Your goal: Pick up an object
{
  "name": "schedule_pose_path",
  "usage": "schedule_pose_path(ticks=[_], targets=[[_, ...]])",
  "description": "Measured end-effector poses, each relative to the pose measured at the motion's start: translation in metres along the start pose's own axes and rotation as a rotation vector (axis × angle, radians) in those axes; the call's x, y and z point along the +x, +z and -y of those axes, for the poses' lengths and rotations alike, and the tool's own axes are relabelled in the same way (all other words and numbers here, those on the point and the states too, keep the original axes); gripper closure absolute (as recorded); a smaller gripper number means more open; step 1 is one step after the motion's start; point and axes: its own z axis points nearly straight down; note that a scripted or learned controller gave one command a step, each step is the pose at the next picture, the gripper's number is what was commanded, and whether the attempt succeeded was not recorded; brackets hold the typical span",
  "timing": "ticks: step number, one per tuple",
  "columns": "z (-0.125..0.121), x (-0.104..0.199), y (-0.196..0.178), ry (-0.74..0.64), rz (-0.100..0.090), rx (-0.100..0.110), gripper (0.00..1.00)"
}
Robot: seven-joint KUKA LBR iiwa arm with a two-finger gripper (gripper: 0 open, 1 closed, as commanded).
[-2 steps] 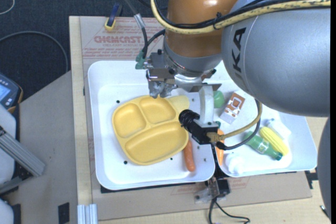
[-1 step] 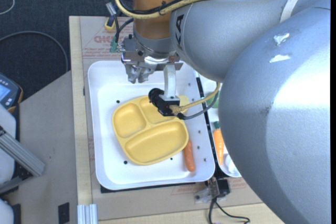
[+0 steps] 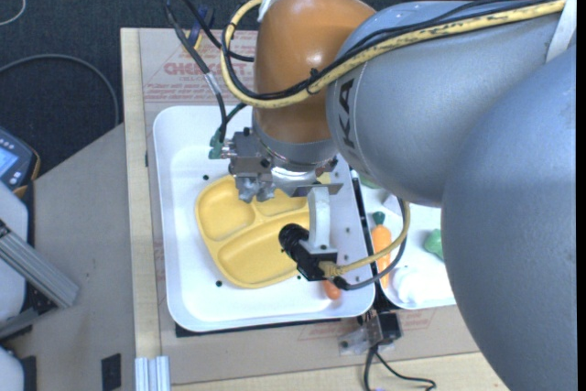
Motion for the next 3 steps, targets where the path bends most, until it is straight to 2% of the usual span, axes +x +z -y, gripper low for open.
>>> schedule_pose_path(ticks=[1,3], targets=[[-0.023,-0.005,0.039,0.001,0.001,-0.003,1.00],[-0.024,-0.003,0.016,-0.002,-0.001,-0.009,1.00]])
